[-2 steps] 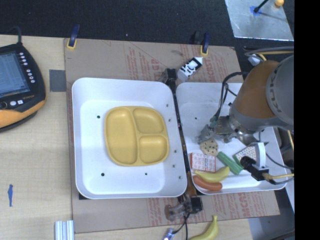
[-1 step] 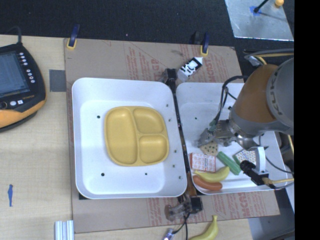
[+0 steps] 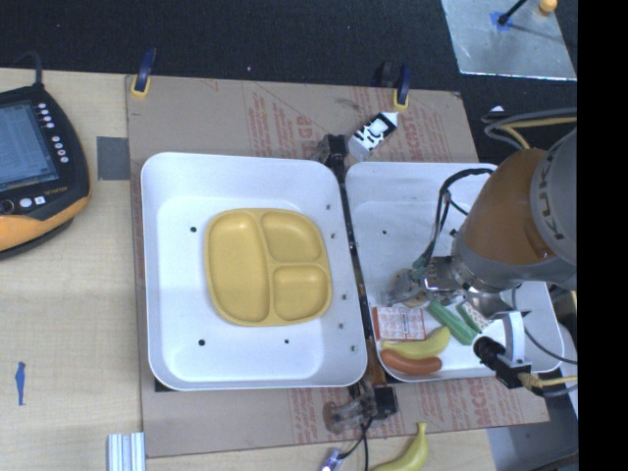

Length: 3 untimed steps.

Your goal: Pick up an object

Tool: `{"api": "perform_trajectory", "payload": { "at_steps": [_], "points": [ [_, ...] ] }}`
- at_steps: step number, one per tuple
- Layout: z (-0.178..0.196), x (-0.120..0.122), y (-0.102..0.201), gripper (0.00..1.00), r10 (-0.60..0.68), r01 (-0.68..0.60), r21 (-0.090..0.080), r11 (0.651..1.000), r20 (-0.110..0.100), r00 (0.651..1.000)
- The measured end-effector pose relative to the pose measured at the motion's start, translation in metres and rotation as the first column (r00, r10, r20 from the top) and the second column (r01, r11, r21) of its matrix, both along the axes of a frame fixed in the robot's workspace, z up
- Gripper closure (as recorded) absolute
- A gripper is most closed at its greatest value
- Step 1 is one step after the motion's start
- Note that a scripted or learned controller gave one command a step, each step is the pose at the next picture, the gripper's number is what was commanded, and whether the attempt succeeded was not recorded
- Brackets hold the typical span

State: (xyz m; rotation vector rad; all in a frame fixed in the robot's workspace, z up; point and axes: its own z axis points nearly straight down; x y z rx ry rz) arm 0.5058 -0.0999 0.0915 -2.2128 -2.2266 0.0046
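my pincer [image 3: 424, 285] is low in the right bin [image 3: 392, 189], and i cannot tell its state. next i grab the banana [image 3: 420, 343] just below it.

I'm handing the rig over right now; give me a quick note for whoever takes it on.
End effector: low over the right bin, above the pile of objects; nothing seen held in it.
Objects: banana, hot dog, red-and-white card and green piece lie at the right bin's near edge. Yellow divided plate sits in the left bin. Another banana lies on the bench outside the bins.
Done: nothing lifted.
Left: grasp and raise one object.
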Motion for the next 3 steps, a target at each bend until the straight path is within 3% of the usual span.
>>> {"api": "perform_trajectory", "payload": {
  "at_steps": [2,3],
  "points": [
    [0.000,0.039,-0.010,0.00,-0.003,0.003,0.001,1.000,0.001,1.000],
    [0.000,0.032,0.004,0.00,0.000,0.000,0.001,1.000,-0.002,1.000]
  ]
}}
